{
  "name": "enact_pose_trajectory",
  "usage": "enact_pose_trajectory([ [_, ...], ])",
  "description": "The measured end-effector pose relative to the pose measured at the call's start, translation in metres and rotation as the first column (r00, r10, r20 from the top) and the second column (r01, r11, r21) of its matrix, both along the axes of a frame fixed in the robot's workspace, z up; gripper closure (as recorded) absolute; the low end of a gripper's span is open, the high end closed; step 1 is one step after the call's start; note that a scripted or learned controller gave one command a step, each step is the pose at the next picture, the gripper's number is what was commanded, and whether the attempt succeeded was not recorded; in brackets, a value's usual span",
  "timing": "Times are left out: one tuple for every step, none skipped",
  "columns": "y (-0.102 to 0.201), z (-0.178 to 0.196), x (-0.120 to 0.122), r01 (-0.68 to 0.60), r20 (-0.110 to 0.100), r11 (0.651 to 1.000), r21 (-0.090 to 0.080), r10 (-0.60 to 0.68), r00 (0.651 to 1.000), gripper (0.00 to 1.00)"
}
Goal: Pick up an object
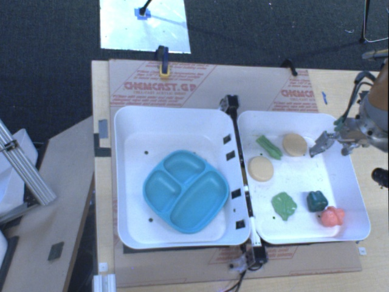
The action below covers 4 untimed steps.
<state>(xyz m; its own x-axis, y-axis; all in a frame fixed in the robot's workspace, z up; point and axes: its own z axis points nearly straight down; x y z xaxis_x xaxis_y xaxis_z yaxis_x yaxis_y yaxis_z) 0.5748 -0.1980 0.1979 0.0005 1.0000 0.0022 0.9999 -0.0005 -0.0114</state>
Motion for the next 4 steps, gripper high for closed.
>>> enact_pose_trajectory([
  [0.001, 0.008, 0.003, -0.004, 0.013, 1.000, -0.003, 0.004, 1.000, 0.00],
  [0.009, -0.050, 0.002, -0.003, 0.010, 1.000, -0.002, 0.003, 1.000, 0.00],
  [0.010, -0.106, 0.012, -0.006, 0.010, 1.000, -0.002, 0.006, 1.000, 0.00],
  [0.010, -0.113, 0.013, -0.005, 0.013, 1.000, -0.003, 0.005, 1.000, 0.00],
])
